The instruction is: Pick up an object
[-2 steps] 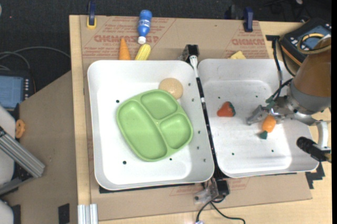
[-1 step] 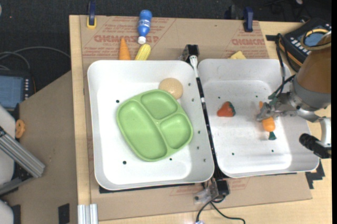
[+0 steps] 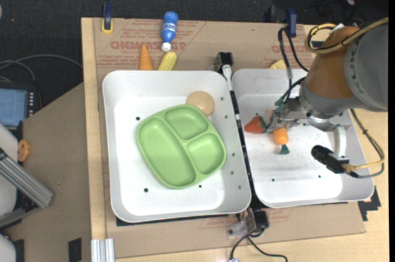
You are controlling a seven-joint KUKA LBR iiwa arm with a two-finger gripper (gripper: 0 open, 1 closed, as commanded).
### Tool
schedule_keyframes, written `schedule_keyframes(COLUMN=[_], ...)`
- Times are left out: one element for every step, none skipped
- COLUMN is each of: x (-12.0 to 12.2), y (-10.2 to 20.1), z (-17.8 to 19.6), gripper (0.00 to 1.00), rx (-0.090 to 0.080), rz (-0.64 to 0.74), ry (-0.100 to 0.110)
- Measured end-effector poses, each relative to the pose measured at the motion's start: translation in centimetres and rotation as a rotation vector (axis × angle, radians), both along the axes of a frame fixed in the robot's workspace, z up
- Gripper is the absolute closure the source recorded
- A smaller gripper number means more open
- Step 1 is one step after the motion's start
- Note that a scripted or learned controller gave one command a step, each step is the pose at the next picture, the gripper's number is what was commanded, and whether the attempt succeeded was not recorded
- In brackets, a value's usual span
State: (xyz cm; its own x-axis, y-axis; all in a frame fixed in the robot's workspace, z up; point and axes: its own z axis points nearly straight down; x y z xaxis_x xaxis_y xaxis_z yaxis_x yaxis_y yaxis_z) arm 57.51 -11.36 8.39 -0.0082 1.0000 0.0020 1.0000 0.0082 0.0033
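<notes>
Your gripper (image 3: pixel 279 121) sits low in the right bin (image 3: pixel 308 190), directly above the small orange carrot (image 3: pixel 281 138) and just right of the red strawberry-like piece (image 3: pixel 253 126). I judge the approach-and-grasp step to be in hand; nothing is seen pinched. Whether the claw is spread or pressed together cannot be told, as the wrist hides it. The carrot lies near the bin's centre, long axis roughly up-down in the view, green tip pointing toward the near rim. Your next move calls for closing across its short width.
</notes>
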Motion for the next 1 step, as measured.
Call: schedule_keyframes(x=[-2.18], y=[5.67], z=[10.74], gripper=[1.00], rx=[0.000], rz=[-0.001], ry=[-0.007])
